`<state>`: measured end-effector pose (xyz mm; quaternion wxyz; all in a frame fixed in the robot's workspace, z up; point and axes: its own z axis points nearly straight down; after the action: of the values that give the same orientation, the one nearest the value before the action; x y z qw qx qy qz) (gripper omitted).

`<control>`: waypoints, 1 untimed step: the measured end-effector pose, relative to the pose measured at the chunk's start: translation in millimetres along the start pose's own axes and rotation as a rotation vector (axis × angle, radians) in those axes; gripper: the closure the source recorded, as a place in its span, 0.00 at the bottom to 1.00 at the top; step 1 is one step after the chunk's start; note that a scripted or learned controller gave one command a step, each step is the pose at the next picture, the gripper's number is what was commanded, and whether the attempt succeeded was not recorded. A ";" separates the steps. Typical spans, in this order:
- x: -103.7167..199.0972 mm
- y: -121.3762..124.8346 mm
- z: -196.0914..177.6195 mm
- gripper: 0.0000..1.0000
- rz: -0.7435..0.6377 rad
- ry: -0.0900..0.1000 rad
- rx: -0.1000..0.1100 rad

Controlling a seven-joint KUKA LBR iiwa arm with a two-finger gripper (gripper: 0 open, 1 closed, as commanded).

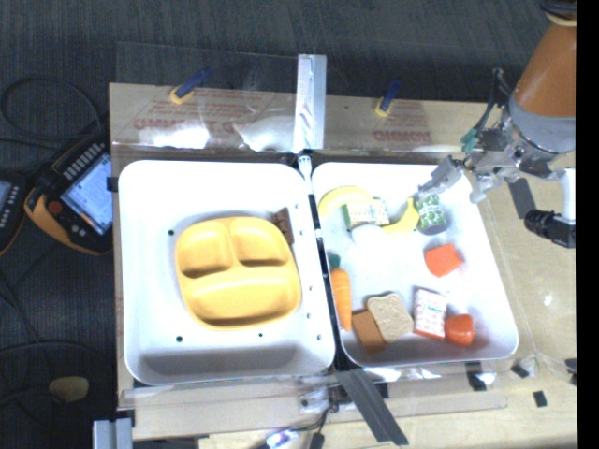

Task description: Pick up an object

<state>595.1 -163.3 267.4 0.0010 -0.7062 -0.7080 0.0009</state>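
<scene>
Two shallow white bins are set side by side on the desk.

Left bin: a yellow divided tray is laid near the middle; a small brown piece is seen at the tray's upper right corner.

Right bin: several toy foods are held. A banana is placed at the upper left, with a green-labelled carton lying across it. A small green and white box is found just to the right of the banana's end. An orange block is set below that box. A carrot is laid along the left wall. A slice of bread is placed at the lower middle, touching a brown block. A red and white carton is stood beside the bread, with a red-orange piece touching it on the right.

The tool is positioned over the upper right corner of the right bin, just above the small green and white box. Whether its tips are spread or pressed together cannot be told; nothing is seen pinched between them.

A handheld controller is laid on the floor to the left of the desk.
</scene>
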 end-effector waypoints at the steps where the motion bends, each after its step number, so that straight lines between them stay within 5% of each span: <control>1: -42.7 -25.8 142.3 0.00 0.022 0.000 0.001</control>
<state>569.0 -206.0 125.2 0.0014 -0.7140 -0.7001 0.0014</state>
